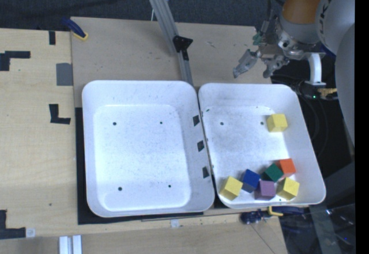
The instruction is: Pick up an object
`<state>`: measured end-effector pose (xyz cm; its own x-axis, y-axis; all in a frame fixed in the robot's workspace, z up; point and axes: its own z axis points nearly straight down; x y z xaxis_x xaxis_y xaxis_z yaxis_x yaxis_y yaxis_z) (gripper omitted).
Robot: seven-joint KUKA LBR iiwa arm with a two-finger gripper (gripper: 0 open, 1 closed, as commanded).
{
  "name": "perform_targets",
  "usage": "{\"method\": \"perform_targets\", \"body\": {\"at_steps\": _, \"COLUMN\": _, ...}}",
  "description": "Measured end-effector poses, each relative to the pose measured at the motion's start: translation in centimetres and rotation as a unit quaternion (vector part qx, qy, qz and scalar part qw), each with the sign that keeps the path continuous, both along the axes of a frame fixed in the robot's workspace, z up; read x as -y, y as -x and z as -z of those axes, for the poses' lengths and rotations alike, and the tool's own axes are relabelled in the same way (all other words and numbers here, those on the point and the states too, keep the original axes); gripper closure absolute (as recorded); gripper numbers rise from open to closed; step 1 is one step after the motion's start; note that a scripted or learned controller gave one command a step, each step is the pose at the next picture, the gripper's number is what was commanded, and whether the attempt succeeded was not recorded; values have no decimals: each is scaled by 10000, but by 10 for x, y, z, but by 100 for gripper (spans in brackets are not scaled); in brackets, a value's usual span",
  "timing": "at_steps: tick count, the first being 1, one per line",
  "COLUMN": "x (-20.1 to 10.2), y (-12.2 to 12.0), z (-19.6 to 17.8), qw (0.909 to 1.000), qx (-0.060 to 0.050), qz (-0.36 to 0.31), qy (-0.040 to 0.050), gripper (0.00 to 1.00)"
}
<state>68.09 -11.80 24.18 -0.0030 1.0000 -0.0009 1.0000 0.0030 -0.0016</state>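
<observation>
The right white bin (230,132) holds several small cubes. A yellow cube (277,122) lies alone near its far right side. Clustered in the near right corner are an orange cube (286,166), a green cube (273,173), a blue cube (250,179), a purple cube (266,189) and two more yellow cubes (232,188) (290,188). My gripper (255,68) hangs above the bench just beyond the right bin's far rim. Its fingers are spread open with nothing between them.
The left white bin (141,149) sits beside the right one, sharing a middle rim. A slanted metal pole (164,11) ends in a black bracket (183,44) behind the bins. A blue and yellow clamp (75,28) lies far left; another clamp (259,216) sits at the near edge.
</observation>
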Motion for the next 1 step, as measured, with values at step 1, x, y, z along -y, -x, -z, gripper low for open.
{"method": "perform_targets", "body": {"at_steps": 1, "x": 0, "y": 0, "z": 0, "qw": 10000, "qx": -1, "qz": 3, "qy": 4, "gripper": 0}}
